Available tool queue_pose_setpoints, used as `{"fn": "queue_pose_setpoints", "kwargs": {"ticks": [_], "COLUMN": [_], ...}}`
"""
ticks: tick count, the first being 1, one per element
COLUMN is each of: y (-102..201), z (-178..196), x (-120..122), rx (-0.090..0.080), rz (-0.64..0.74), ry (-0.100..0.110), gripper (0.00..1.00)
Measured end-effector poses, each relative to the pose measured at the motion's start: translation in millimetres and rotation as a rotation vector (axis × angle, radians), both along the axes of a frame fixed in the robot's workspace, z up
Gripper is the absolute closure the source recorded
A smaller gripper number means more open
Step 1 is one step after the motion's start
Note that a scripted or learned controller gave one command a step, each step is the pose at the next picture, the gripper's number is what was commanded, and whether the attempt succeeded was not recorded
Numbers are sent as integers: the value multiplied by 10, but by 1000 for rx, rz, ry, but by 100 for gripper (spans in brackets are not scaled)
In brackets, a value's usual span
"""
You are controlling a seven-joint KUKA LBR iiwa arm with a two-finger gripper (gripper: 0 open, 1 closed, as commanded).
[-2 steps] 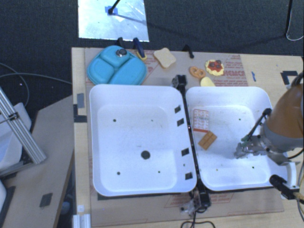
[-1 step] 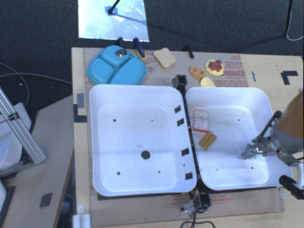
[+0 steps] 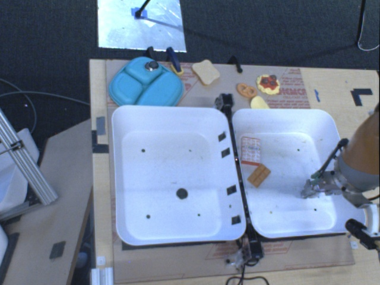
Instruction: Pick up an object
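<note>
Overhead slanted view of the bench (image 3: 101, 177) with two shallow white bins side by side. We see the left bin (image 3: 127, 159) holding a single small dark round object (image 3: 181, 193) low on its floor, near the middle. The right bin (image 3: 285, 120) holds two things close to its left wall: a flat pale packet with red print (image 3: 250, 150) and, just below and to its right, a small tan rectangular cracker-like block (image 3: 258, 175), lying tilted; the two are near each other, and we cannot tell whether they touch. The arm (image 3: 362, 156) enters from the right edge of the view, and its gripper (image 3: 313, 189) sits low over the floor of the right bin toward that bin's right side, well apart from the packet and the block. We see nothing between its tips; whether they stand apart or together we cannot tell from this angle. Beyond the bins, on the far strip of the bench, lie a blue divided plate (image 3: 146, 83), a toy slice of toast (image 3: 206, 72), a small pretzel (image 3: 246, 90), a round piece with red topping (image 3: 268, 84) and a pale yellow piece (image 3: 259, 103) just beside the right bin's far rim
</note>
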State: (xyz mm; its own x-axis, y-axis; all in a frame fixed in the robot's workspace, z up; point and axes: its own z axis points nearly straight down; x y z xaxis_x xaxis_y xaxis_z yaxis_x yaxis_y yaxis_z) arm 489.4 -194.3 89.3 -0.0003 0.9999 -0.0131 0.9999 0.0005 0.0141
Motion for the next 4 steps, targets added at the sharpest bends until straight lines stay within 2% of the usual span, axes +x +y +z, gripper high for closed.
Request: {"fn": "queue_pose_setpoints", "kwargs": {"ticks": [1,2,3,4], "y": [381,607,650,1480], "z": [-17,-7,0,1010], "x": [1039,575,22,126], "rx": [10,8,8,15], "rz": [11,0,0,13], "ry": [-1,-1,-5,1], "gripper": [100,100,100,100]}}
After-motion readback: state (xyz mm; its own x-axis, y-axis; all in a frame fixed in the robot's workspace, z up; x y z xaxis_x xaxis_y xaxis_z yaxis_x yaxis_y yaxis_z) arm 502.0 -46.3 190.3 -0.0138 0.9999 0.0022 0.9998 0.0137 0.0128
